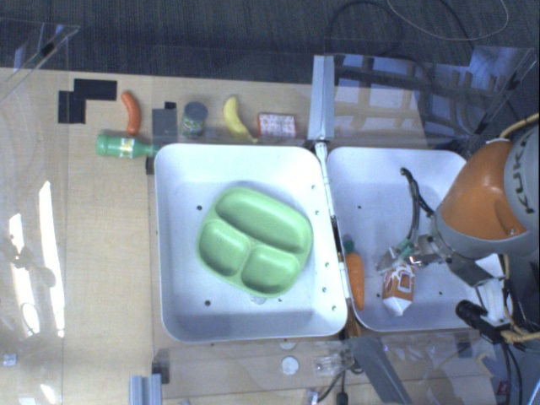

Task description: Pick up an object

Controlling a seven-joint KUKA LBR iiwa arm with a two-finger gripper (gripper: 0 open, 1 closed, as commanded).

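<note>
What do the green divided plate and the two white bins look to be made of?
Green divided plate: probably moulded plastic, matte, with soft rounded compartment edges. White bins: seemingly plastic or coated metal, smooth, faintly glossy, with rounded corners; the view leaves it open.

A robotics lab, not a home — a pale wooden surface (pixel 84 294) carries two shallow white bins (pixel 181 310) side by side, with clear plastic guard panels (pixel 380 99) standing at the far right. Toy foods — a banana (pixel 236 118), a sausage (pixel 130 112), a green bottle (pixel 125 147) — line the far edge. Loose cables (pixel 439 7) trail over dark carpet (pixel 211 15) beyond.
</note>
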